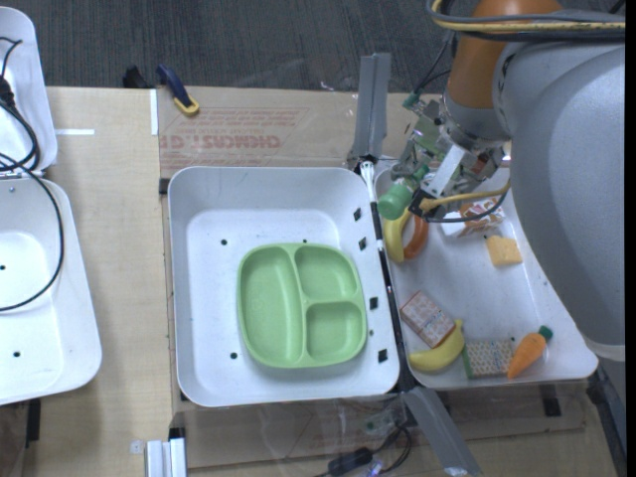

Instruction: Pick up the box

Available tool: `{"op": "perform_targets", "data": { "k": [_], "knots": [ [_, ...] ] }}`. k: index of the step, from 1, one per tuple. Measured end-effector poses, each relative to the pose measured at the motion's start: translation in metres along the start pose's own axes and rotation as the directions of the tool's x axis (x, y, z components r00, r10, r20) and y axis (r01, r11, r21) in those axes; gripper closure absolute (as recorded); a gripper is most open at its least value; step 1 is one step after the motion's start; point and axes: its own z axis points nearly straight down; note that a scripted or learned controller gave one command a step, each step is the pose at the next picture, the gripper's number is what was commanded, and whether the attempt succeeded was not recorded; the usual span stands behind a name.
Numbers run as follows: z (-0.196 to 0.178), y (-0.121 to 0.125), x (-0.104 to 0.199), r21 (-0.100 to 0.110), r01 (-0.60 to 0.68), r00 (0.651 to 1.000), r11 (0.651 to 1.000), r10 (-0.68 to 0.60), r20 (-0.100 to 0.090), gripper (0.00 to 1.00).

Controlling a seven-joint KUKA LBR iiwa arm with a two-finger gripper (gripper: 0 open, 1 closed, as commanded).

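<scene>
The gripper [429, 172] hangs low over the far end of the right bin [556, 361]; whether it is open or closed cannot be told. The box [426, 316] lies flat well nearer the camera than the claw, touching a banana [439, 353].

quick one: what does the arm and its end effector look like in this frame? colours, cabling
The arm is bulky, smooth grey, with an orange band above the wrist. Black and yellowish cables loop around that band. The gripper is a cluttered assembly of exposed wiring and small greenish parts, with a dark cable trailing out beside it.
</scene>
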Motion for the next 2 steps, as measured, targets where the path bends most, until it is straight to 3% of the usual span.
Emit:
{"op": "perform_targets", "data": {
  "k": [1,2],
  "knots": [
    [0.001,-0.085,0.056,0.002,0.184,0.983,0.983,-0.184,0.001,1.00],
    [-0.033,-0.022,-0.056,0.001,0.342,0.940,0.940,-0.342,0.001,1.00]
  ]
}}
